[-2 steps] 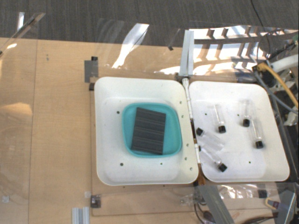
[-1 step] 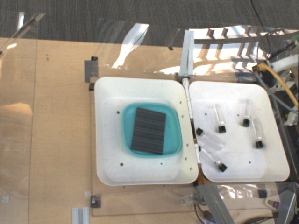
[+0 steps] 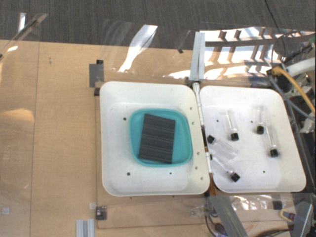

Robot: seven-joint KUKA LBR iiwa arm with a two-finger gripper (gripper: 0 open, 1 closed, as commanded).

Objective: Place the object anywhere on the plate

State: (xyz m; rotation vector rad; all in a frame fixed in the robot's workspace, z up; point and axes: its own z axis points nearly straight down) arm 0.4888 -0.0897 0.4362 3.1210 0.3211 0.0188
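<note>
A teal square plate (image 3: 184, 152) lies in the middle of the left white bin (image 3: 113, 132). A dark grey ribbed rectangular block (image 3: 157, 138) rests flat on the plate, tilted slightly, well inside its rim. Nothing touches the block.
The right white bin (image 3: 286, 132) holds several clear plastic tubes with black caps, such as one (image 3: 231, 126) near its middle and one (image 3: 271, 141) to the right. Cables and metal framing (image 3: 291, 78) crowd the upper right. A metal divider (image 3: 196, 63) stands between the bins at the back.
</note>
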